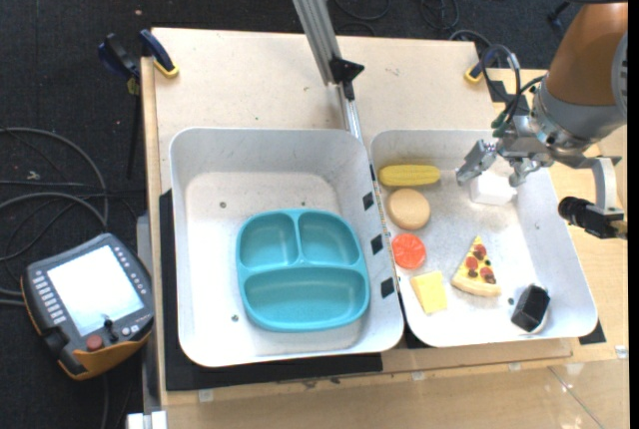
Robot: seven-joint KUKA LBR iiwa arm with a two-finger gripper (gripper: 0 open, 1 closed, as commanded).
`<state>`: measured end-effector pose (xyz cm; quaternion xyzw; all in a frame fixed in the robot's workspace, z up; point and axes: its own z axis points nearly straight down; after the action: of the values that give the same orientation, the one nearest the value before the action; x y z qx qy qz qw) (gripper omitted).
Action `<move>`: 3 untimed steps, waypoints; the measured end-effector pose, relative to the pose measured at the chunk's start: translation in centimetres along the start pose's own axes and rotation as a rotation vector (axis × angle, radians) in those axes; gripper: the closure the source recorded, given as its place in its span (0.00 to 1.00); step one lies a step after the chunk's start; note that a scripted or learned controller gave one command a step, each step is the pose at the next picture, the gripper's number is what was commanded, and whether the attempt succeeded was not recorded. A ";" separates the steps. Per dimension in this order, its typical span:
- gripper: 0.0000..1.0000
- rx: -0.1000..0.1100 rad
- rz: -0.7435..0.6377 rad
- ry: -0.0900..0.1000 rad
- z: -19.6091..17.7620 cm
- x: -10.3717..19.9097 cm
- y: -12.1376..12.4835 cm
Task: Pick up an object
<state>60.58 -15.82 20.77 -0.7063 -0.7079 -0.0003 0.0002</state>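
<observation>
The right bin holds a yellow corn cob, a tan round bun, a red-orange slice, a yellow cheese wedge, a pizza slice, a black block and a white block. My gripper hangs over the bin's upper right part, directly above the white block. Its fingers are spread open to either side of the block's top. The block still looks to be resting on the bin floor.
The left bin carries a teal divided plate. A metal pole slants up from between the bins. Yellow clamps sit at the bench's back corners. A teach pendant lies on the floor at left.
</observation>
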 end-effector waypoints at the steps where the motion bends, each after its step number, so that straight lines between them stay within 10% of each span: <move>1: 0.00 0.000 0.000 0.000 0.0 0.0 0.0; 3: 0.00 -0.005 0.001 -0.002 10.2 1.0 1.2</move>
<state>61.81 -14.83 10.53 -0.7068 -0.7074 -0.0014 -0.0025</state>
